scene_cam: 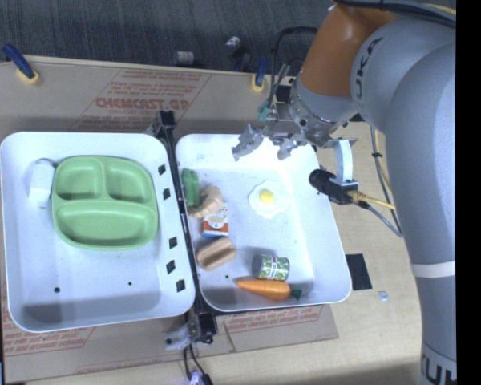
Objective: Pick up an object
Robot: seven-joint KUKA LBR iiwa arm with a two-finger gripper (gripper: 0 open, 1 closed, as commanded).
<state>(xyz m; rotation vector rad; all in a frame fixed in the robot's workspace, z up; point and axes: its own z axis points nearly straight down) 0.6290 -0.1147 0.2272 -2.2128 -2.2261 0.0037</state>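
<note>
My gripper (264,146) hangs over the far edge of the right bin (330,239), its two fingers spread apart with nothing between them. Below it lies a fried egg (267,200). Further toward the bin's left side are a green vegetable (191,187), a tan pastry-like piece (209,200), a small carton (215,226) and a hot dog (216,253). A green can (271,267) and an orange carrot (266,289) rest near the bin's front wall.
The left bin (24,295) holds a green divided plate (104,200) and a small white cup (40,180) at its far left. The grey arm with its orange band (345,34) fills the right side. Black clips (168,175) line the seam between the bins.
</note>
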